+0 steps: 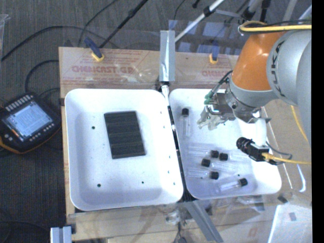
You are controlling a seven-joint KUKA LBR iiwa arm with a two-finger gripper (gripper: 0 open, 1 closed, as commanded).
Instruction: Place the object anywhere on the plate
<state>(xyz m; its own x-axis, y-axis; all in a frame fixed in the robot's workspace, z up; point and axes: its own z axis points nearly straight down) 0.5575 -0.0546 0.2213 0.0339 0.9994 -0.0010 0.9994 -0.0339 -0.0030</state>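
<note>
I cannot tell my gripper's (208,116) state; I should descend straight on one vial (185,116), then carry it to the plate (124,134).

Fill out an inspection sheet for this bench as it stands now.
Surface: two white bins side by side, left bin, right bin.
Job's things: dark ridged plate flat in left bin; clear black-capped vials scattered in right bin.
Clutter: nothing seen.
Grippers: gripper hangs over the right bin's upper part; nothing visibly between its fingers.
Cables: yellow cable over the arm; black cables on floor.
Surroundings: teach pendant left of the bench.
</note>
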